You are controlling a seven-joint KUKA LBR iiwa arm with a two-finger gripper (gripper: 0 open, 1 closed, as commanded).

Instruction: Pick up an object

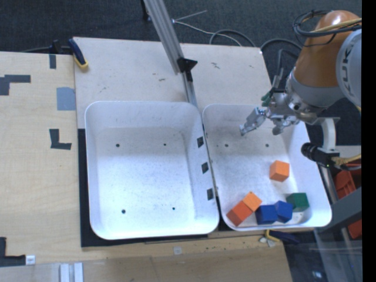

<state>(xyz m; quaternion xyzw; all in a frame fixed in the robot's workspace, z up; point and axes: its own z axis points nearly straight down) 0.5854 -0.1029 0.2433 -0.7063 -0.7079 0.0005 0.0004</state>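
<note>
The arm point(329, 51) reaches in from the right and holds its gripper point(262, 120) above the far part of the right bin point(235, 157), with nothing between its fingers; they look parted, one finger pointing down and left toward the bin floor and the other sitting nearer the right wall. The things it could pick are small blocks, all in the right bin and all toward its near end. An orange block point(279, 170) lies alone, closest to the gripper and well apart from the others, with bare floor on every side. The rest are crowded along the near edge: a red block point(238, 214) touching a second orange one point(252, 201), then two blue blocks point(274, 212) pressed together, and a green block point(298, 201) just beside them against the right wall. The left bin point(147, 169) holds no blocks. The blocks look light, rigid and flat-sided, probably wood or foam, so they should not crush or bend, though a smooth face could slide if pinched off-centre. The lone orange block seems the easiest choice: the fingers can come straight down and close across two opposite flat faces. The clustered blocks would likely need a finger wedged between neighbours, which risks pushing them aside.
</note>
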